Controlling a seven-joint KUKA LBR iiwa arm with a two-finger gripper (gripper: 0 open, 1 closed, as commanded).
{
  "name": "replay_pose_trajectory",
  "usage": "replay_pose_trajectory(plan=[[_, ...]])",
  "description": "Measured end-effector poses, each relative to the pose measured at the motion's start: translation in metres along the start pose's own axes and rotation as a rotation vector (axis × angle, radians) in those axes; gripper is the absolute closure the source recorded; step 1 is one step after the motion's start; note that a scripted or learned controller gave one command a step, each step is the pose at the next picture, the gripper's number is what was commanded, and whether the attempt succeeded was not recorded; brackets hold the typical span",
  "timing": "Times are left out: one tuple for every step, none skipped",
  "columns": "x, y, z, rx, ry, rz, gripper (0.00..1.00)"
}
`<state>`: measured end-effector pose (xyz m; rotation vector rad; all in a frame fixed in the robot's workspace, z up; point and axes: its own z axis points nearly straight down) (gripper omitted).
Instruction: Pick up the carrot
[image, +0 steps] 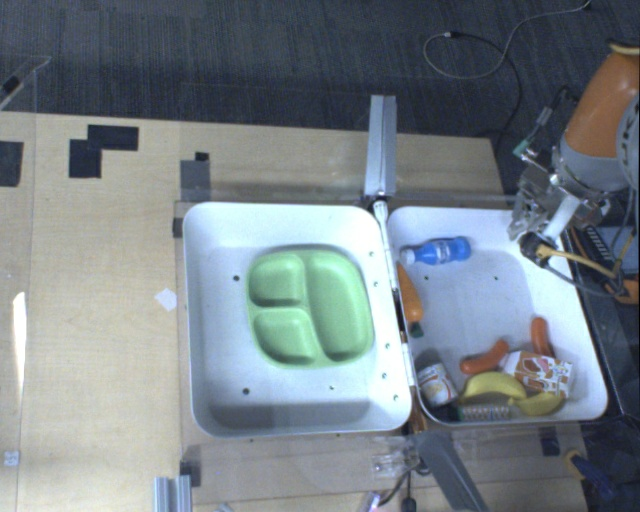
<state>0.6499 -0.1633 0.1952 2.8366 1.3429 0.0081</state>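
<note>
Bins come first: the left bin (210, 330) holds a green divided plate (308, 305), the right bin (560, 300) a carrot (409, 297) against its left wall, near a blue bottle (437, 251). At the right bin's upper right rim hangs the gripper (532, 232); its opening cannot be judged.

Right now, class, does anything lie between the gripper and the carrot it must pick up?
Nothing visible blocks the way. The carrot lies against the right bin's left wall; the gripper is over that bin's far right corner. Bare bin floor lies between them. The blue-capped bottle lies just beyond the carrot's far end, close to the path.
</note>
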Motion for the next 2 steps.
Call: replay_pose_trajectory(plan=[[-0.025, 0.014, -0.005, 0.001, -0.001, -0.121, 1.0], [-0.012, 0.037, -0.05, 0.0, -0.001, 0.148, 1.0]])
